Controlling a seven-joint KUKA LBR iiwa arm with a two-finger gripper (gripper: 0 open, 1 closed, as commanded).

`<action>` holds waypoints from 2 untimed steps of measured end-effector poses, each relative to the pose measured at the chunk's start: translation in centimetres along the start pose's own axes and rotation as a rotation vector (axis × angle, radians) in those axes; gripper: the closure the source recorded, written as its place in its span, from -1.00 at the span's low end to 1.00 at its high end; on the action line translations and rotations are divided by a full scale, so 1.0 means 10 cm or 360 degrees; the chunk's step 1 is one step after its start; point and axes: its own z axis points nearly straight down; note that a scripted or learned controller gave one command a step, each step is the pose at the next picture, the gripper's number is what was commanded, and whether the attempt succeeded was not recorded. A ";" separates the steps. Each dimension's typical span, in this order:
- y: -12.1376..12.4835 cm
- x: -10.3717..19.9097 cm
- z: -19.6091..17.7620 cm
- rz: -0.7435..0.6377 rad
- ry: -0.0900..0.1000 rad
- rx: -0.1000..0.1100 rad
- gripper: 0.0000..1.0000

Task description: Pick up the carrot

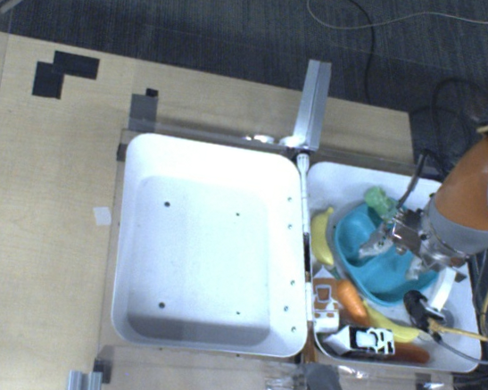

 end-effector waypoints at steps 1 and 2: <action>-0.06 0.08 -0.77 0.0009 -0.0002 -0.0004 -1.00; 0.10 -0.29 -0.11 0.0282 -0.0001 0.0000 -1.00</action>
